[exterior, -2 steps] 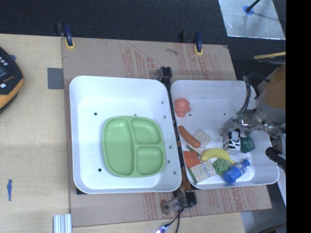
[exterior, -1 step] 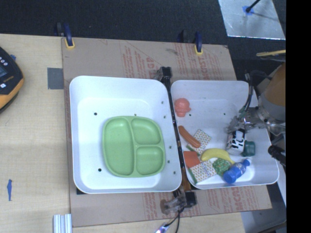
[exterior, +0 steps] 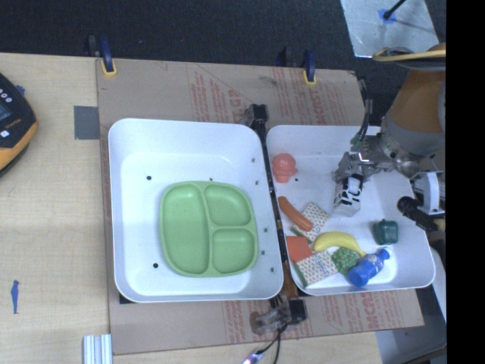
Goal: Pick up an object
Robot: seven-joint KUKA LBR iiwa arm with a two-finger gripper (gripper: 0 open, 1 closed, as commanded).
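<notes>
Right white bin (exterior: pixel 413 275), jaws (exterior: pixel 348 196) low inside, grip state unclear, banana (exterior: pixel 336 241) just below.

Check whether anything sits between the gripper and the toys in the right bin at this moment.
Nothing visible does. The gripper hangs low over bare white floor of the right bin. The closest toys, the hot dog and banana, lie on its left and lower-left side with open floor between.
</notes>
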